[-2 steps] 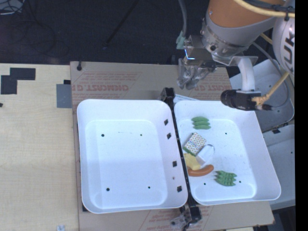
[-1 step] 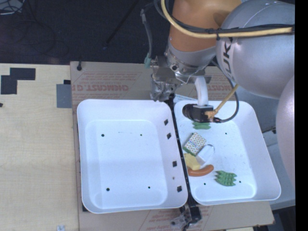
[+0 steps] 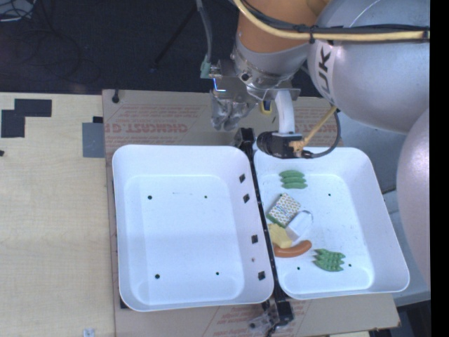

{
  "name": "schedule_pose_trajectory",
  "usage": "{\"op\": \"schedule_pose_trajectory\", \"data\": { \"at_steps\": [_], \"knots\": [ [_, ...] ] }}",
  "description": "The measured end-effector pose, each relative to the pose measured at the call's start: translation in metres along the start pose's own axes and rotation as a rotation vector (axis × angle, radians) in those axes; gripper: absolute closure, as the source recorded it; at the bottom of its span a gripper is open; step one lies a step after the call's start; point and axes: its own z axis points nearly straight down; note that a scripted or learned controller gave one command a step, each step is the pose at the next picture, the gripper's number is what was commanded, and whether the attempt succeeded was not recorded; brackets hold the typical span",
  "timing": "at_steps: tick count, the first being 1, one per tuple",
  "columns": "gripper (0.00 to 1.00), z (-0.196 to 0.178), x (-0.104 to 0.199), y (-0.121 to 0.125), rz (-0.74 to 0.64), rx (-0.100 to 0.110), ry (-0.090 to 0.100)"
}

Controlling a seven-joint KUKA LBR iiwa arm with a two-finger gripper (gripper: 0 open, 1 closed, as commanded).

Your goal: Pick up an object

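Left bin (image 3: 133, 188) sits bare white on the desk; the hand (image 3: 226, 114) hovers past the far rims near the divider, grip impossible to read. The objects (image 3: 287, 223) cluster in the right bin (image 3: 365, 188), nearer and rightward of the hand.

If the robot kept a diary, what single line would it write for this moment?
arm: above far edge of bins | gripper: nothing seen held | right bin: two green pods, checkered piece, sausage, yellow piece | pick: not yet

left bin (image 3: 133, 188): open floor | right bin (image 3: 365, 188): clutter by divider, outer half free
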Motion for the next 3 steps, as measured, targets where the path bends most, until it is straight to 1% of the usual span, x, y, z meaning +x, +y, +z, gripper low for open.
{"op": "schedule_pose_trajectory", "data": {
  "at_steps": [1,2,3],
  "knots": [
    [1.0,-0.036,0.081,0.008,-0.002,-0.002,0.001],
    [1.0,-0.009,0.102,-0.005,-0.001,0.004,-0.001],
    [1.0,0.057,0.1,-0.034,0.003,0.008,-0.003]
  ]
}}
